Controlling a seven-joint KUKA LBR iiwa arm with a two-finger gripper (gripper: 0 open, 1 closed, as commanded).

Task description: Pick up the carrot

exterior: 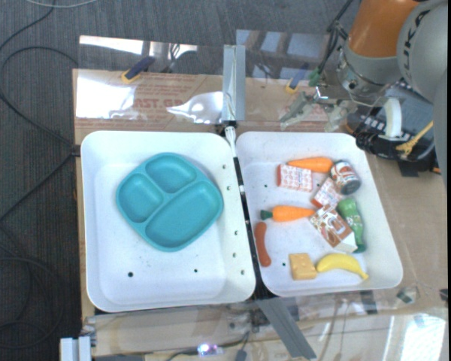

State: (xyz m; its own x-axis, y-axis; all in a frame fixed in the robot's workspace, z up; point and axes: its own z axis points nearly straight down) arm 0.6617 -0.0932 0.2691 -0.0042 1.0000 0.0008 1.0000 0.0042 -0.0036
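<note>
Seen from above, the gripper hangs past the far rim of the right bin, its two fingers spread apart and grasping nothing. The grey arm, with its orange band, reaches in from the upper right corner.

Two carrots lie in the right bin. One carrot rests near the bin's middle, its long axis running almost level left to right, green top toward the left bin and orange tip pointing right, touching a small printed packet. A second carrot lies nearer the far rim, also roughly level, tilted slightly up to the right, just beside a can and above a red-and-white box.

A sausage, a cracker, a banana and a green bottle fill the near part of the bin. The left bin holds a teal divided plate.
</note>
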